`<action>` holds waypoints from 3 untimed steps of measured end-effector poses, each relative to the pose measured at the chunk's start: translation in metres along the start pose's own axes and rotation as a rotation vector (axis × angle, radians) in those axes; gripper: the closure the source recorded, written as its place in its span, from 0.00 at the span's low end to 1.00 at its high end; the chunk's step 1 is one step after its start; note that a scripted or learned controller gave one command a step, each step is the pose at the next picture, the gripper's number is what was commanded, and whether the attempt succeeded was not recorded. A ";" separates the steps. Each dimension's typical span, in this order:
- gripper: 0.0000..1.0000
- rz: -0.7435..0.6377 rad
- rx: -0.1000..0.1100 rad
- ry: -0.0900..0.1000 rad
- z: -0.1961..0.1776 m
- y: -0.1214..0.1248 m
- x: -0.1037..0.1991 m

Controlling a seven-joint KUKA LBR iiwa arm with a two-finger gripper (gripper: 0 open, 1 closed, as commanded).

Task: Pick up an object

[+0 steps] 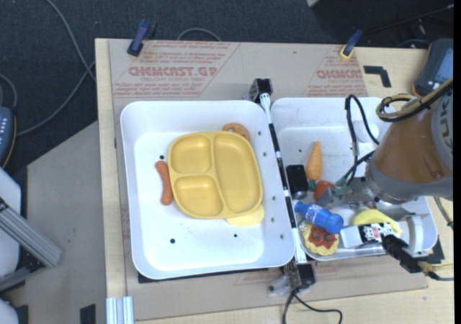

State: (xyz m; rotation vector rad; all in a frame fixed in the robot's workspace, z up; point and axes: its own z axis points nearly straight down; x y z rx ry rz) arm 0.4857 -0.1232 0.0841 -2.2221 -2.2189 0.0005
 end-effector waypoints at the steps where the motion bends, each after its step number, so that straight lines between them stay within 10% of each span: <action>1: 0.00 -0.002 -0.002 -0.001 -0.001 0.082 0.006; 2: 0.00 0.004 -0.009 -0.011 -0.002 0.047 0.021; 3: 0.00 0.002 -0.005 -0.008 -0.001 0.061 0.021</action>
